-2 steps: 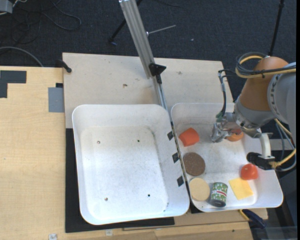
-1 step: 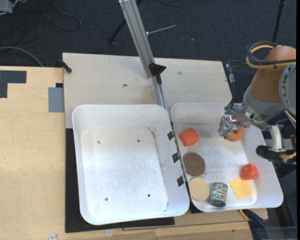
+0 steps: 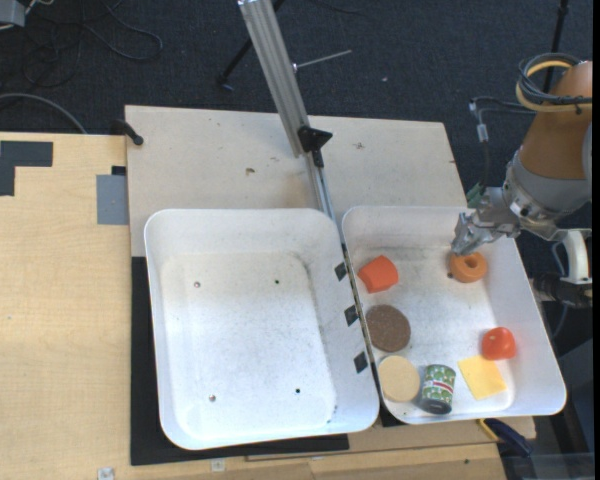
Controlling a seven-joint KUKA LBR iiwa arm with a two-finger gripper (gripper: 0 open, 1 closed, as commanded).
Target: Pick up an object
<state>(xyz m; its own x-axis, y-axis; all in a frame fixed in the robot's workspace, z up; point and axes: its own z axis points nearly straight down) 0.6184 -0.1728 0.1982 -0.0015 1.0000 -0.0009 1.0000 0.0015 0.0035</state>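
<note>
Near edge of the right bin (image 3: pixel 540 393): a green can (image 3: pixel 438 388) lies tilted, touching a tan disc (image 3: pixel 399 378) on its left. A yellow block (image 3: pixel 482 376) sits just right of the can, with a red tomato-like piece (image 3: pixel 498 343) just above it. A brown disc (image 3: pixel 388 327) lies by the divider side, just beyond the tan one. An orange cube (image 3: pixel 379 273) is further back, near the same side.

The left bin (image 3: pixel 240 318) sits alongside, its rim touching the right bin's rim. Small black clips (image 3: pixel 350 313) mark the seam between them.

Far right part of the right bin: an orange ring-shaped piece (image 3: pixel 468 266), donut-like, lies on the bin floor, well apart from the cube. The gripper (image 3: pixel 470 236) is directly over it, tips at or just above its top edge. Can't tell whether the fingers are open or closed, the tips blur into the ring. Contact isn't clear either. Nothing stands between the gripper and the ring, and the nearest neighbour is the red piece, well clear.

The arm (image 3: pixel 555 158) comes in from the right, its wrist angled down and left toward the ring, with the orange band high at the frame's right.

Beyond the bins, the pale counter (image 3: pixel 380 158) carries a slanted aluminium rail (image 3: pixel 280 78) running toward the back, with dark floor and cables behind it.
</note>
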